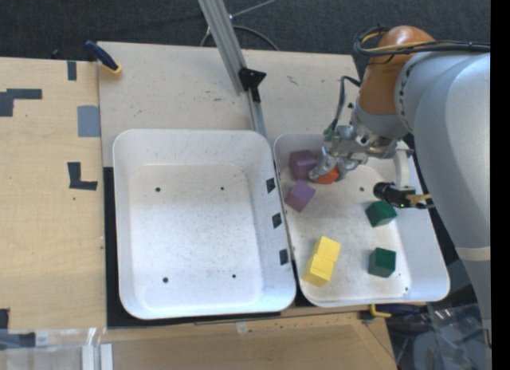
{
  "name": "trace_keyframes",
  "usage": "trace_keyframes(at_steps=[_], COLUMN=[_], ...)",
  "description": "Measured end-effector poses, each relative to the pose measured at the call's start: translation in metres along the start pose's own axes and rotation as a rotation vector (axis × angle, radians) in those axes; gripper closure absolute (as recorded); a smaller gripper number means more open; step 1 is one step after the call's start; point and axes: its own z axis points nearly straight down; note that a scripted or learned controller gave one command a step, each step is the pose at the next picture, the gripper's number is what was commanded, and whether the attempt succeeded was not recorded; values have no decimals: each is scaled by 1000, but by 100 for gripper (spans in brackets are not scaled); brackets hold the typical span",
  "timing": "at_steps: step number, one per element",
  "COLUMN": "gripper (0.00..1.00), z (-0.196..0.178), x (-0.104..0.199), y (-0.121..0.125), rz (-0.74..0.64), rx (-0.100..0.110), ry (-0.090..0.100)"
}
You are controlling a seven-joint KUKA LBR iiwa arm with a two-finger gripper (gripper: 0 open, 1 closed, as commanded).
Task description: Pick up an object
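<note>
While the claw (pixel 331 165) sits low in the right bin (pixel 422 281) at an orange block (pixel 328 175), its grip cannot be told, so nothing is lifted yet.

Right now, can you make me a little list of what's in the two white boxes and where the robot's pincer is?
left bin: no blocks seen
right bin: holds all the blocks
purple blocks: two, one at the far left corner, one just nearer
yellow block: near front, left side
green blocks: two, one right of middle, one nearer the front
orange thing: beneath the pincer
pincer: low over the orange thing, beside the far purple block
</note>
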Motion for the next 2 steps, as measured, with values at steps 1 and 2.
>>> trace_keyframes(at_steps=[1, 2], gripper=[100, 100], z=[-97, -84], x=[79, 161], y=[9, -50], rz=[12, 2], rx=[-94, -79], ry=[-9, 2])
